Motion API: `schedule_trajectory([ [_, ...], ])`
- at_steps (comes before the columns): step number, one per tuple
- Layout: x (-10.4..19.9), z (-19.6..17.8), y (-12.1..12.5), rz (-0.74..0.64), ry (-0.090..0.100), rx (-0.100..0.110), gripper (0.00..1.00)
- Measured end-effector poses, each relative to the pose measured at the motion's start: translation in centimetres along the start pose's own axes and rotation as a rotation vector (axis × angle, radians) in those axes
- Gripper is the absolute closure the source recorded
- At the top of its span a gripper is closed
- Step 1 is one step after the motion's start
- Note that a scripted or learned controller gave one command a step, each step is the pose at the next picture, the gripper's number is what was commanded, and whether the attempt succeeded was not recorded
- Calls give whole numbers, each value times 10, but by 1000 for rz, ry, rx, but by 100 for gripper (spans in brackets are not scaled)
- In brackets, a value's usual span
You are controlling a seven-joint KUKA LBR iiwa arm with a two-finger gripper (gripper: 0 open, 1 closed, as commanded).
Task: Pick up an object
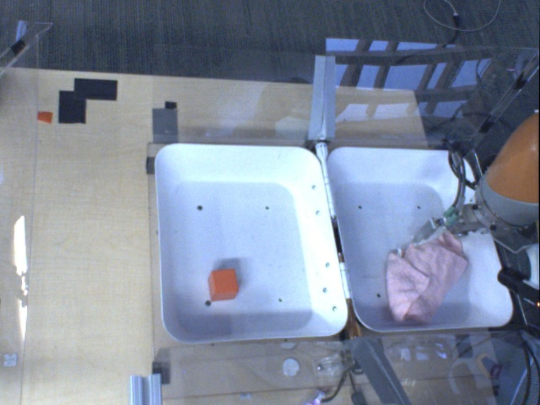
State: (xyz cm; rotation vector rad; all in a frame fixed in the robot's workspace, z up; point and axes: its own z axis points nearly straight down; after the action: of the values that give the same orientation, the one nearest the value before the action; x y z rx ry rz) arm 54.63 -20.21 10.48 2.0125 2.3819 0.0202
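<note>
A pink cloth (422, 278) lies crumpled in the right bin (371, 226), toward its front right. Its upper corner is drawn up to a peak under my gripper (451, 224), which comes in from the right edge and is shut on that corner. Folds run from the pinched corner down and to the left, and the rest of the cloth trails on the bin floor. A small orange block (224, 284) rests on the floor of the left bin (194, 175), near its front left, far from the gripper.
A raised divider (331, 226) separates the two bins. The arm's orange band (519, 171) and cables (464, 171) hang over the right bin's right side. Black and orange markers (80, 99) sit on the wooden bench at the far left.
</note>
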Motion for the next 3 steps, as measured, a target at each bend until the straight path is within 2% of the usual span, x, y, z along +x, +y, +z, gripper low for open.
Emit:
schedule_trajectory([
  [1,0,12,-11,-51,2,6,0],
  [2,1,-1,-6,-57,-2,-3,100],
  [3,1,-1,-6,-56,-2,-4,0],
])
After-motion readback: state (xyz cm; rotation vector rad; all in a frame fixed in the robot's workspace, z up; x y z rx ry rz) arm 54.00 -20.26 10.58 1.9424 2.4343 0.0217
